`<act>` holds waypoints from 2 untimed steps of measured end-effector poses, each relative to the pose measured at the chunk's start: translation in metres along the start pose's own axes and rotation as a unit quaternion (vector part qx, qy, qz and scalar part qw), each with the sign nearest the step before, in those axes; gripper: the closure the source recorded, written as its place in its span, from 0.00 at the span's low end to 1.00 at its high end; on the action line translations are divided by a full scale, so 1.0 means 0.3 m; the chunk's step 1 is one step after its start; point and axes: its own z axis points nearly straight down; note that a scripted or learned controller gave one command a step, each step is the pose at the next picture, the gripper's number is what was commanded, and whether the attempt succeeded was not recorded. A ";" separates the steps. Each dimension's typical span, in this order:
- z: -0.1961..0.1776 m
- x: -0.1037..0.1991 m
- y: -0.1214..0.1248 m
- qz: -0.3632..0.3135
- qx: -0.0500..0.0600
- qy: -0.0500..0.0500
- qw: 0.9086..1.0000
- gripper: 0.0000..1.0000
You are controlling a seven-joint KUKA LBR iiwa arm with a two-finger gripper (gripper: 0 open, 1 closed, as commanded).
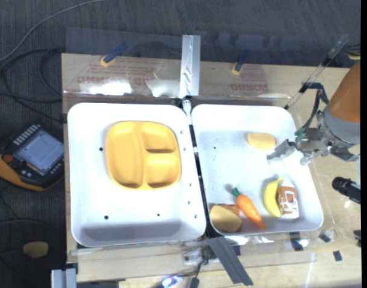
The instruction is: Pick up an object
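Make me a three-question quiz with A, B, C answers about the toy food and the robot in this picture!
1. Where is the yellow tray?
A. left bin
B. right bin
C. floor

2. What colour is the carrot?
A. blue
B. orange
C. white

3. What is the gripper doing?
A. holding the carrot
B. holding the banana
C. holding nothing

Answers:
1. A, it lies in the left bin.
2. B, orange with a green top.
3. C, the banana and carrot both lie on the bin floor, apart from the gripper.
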 end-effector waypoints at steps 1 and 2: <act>0.325 0.020 -0.111 -0.032 -0.003 -0.001 0.999 0.00; 0.295 0.023 -0.102 -0.034 -0.004 0.001 0.999 1.00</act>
